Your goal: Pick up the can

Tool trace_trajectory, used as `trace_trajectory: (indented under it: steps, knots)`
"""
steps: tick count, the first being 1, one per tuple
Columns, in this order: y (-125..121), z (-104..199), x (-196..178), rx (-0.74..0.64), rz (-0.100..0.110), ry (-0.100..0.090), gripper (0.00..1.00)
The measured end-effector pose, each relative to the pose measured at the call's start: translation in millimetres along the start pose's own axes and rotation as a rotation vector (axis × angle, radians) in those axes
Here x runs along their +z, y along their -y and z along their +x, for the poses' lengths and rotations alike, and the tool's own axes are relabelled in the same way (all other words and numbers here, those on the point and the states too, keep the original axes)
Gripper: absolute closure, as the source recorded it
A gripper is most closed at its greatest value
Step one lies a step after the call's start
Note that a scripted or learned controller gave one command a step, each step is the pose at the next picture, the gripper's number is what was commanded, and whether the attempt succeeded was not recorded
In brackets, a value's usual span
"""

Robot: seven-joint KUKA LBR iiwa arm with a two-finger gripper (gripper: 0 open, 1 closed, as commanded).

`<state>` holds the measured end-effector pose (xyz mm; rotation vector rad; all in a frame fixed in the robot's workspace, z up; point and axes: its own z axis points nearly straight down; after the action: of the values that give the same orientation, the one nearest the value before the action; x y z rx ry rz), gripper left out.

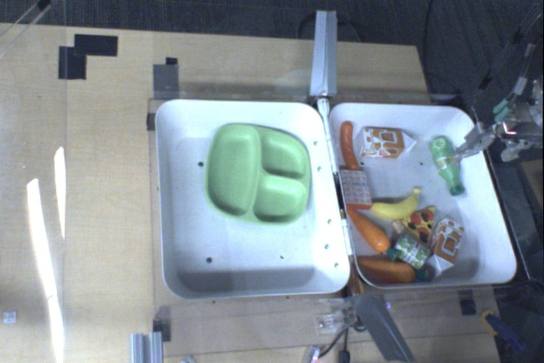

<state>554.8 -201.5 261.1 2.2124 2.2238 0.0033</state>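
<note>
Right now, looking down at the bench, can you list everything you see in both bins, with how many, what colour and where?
Divided plastic tray: one, light green, centre of the left white bin.
Plastic bottle: one, green, upper right of the right white bin.
Sausage: one, red-orange, upper left of right bin.
Snack packets: two, orange and white, one at top, one lower right.
Banana: one, yellow, middle of right bin.
Carrots: two, orange, lower left and front edge.
Small can: one, green-labelled, lower middle of right bin.
Robot arm's gripper: one, grey, beside the bottle.
</note>
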Motion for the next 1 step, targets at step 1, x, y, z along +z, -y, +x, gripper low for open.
trace_trajectory:
  steps: [1]
  knots:
    - [52.5, 9.6, -106.8, 0.069, -0.003, 0.001, 0.00]
